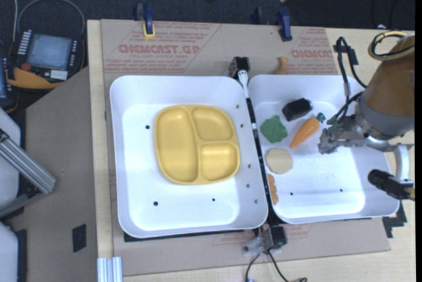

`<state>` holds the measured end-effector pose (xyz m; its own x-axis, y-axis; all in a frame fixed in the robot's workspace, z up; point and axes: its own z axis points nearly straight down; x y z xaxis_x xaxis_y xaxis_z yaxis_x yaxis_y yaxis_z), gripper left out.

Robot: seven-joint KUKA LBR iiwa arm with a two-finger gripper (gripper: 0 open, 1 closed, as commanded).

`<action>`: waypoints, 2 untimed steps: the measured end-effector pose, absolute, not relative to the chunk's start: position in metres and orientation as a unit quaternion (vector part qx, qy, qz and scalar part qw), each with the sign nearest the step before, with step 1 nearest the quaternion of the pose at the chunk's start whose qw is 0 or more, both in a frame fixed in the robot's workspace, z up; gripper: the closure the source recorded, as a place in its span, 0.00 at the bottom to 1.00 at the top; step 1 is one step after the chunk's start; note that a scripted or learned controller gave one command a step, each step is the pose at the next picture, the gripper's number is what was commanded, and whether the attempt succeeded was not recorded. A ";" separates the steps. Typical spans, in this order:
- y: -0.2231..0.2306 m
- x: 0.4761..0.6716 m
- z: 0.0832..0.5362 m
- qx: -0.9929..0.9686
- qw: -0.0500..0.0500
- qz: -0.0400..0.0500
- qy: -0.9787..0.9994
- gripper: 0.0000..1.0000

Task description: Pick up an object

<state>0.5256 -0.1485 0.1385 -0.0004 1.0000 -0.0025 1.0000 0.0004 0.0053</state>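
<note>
Cardboard sheeting (79, 162) covers the bench beneath two white bins. Nearest in the right bin (330, 198) lies a small orange piece (272, 188) against its left wall, then a pale round disc (279, 160). Left bin (132, 195) holds a yellow divided plate (196, 143). Farther up sit a green piece (273, 128), a carrot (305, 132) and a black block (297, 108). The gripper (328, 142) hangs just right of the carrot; whether it is open or closed cannot be told.

A yellow divided plate (196, 143) lies in the left bin (132, 201)
</note>
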 end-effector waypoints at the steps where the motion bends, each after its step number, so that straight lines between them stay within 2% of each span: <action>1: -0.160 0.527 0.193 0.707 0.004 0.001 0.707 1.00; 2: -0.160 0.528 0.223 0.707 0.003 0.001 0.707 1.00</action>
